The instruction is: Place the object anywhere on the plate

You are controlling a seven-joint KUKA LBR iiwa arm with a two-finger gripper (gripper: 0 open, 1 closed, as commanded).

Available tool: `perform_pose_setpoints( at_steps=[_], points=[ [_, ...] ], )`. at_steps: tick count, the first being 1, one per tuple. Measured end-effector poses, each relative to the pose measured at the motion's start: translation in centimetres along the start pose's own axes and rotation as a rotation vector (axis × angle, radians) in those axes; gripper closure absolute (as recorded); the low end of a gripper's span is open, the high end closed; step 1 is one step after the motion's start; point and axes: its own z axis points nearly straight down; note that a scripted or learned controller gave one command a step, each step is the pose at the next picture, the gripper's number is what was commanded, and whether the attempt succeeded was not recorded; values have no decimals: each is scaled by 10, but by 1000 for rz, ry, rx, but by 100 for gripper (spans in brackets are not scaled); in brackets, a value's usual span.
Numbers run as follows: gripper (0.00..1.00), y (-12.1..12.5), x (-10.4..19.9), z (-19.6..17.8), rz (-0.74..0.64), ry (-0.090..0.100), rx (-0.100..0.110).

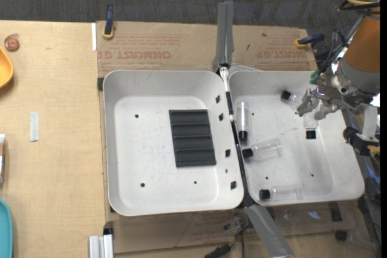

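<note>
Here I see the flat black ribbed rectangular plate (192,138) in the left white bin (121,93); clear plastic tubes with black caps (242,121) lie in the right bin (338,184). The jaws' state, possibly spread, I cannot tell.

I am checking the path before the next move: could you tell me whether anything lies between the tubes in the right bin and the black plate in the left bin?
Between the clear tubes and the black plate run the bins' raised rims and the dark divider strip; the gripper would have to lift over them.
</note>
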Motion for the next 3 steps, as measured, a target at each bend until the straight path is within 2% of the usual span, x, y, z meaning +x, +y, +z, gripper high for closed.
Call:
perform_pose_setpoints(
  at_steps=[1, 2, 3],
  points=[
    [100, 25, 98, 11, 79, -1, 2],
    [100, 10, 152, 11, 264, -2, 3],
    [100, -52, 197, 4, 67, -1, 3]
  ],
)
